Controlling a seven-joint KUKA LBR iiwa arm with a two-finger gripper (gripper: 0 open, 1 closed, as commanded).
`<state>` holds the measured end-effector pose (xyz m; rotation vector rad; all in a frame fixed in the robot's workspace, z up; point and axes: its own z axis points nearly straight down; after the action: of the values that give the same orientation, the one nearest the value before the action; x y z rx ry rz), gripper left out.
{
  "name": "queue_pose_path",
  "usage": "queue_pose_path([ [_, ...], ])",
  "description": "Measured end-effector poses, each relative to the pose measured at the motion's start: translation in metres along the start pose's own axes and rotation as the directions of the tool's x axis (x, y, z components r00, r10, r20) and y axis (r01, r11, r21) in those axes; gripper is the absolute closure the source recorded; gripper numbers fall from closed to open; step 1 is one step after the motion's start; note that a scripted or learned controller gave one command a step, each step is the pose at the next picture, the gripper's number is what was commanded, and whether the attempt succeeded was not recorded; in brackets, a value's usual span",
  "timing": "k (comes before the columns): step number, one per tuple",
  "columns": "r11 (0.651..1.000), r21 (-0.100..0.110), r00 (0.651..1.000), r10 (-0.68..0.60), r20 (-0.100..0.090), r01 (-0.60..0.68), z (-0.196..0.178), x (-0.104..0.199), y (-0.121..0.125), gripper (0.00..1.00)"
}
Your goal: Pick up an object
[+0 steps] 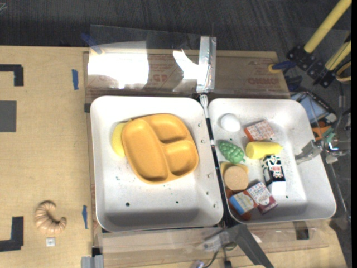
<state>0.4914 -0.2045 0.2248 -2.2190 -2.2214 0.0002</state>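
- We see two shallow white bins side by side on the desk: the left bin [106, 200] and the right bin [312, 197].
- In the left bin, an orange divided tray [159, 147] lies upside-up near the centre, over a yellow item [116, 138] that shows at its left edge.
- The right bin carries the loose objects: a white round lid [229, 121] toward the far left corner, a small red-and-white box [259, 130] just beside it, a green knobbly toy [231, 151], and a yellow cylinder [263, 148] at the centre.
- Nearer the front edge of that bin, we note a brown disc [236, 177], a black-and-white figure [273, 169], a blue-and-red packet [241, 202] and a second red-and-white packet [261, 195].
- The end effector [326, 146] stands at the right rim of the right bin, apart from the objects; we cannot tell how its grasping parts are set.
- A tan curled toy [50, 216] rests on the desk near the front left corner.
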Motion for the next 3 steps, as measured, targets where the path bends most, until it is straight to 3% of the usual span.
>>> queue_pose_path([
  [1,0.781,-0.005,0.781,0.624,-0.007,-0.624,0.107,0.023,0.027,0.0],
  [2,0.518,-0.003,0.518,0.855,-0.005,-0.855,0.138,0.109,0.11,0.0],
  [3,0.233,-0.002,0.233,0.972,-0.001,-0.972,0.139,0.11,0.13,0.0],
])
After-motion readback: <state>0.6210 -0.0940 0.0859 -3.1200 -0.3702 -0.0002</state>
